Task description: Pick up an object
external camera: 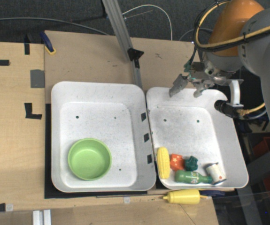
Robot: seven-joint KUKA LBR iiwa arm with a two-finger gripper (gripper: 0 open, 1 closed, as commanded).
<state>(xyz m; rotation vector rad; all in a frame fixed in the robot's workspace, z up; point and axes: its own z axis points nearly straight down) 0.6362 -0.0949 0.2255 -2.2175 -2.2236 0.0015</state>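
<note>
My gripper [188, 87] hangs over the far rim of the right bin [228, 130], its two grey fingers spread apart with nothing between them. Far from it, at the bin's near edge, lies a cluster of objects: a yellow corn cob [163, 162], a small red-orange piece [176, 161], a dark green lump [191, 162], a green bottle [191, 176] lying on its side and a white cylinder [215, 172].
A light green bowl [89, 159] sits in the near left corner of the left bin [97, 97]. A yellow bottle [183, 197] lies on the bench just outside the right bin's front rim. A grey pole [119, 25] slants over the bench behind the bins.
</note>
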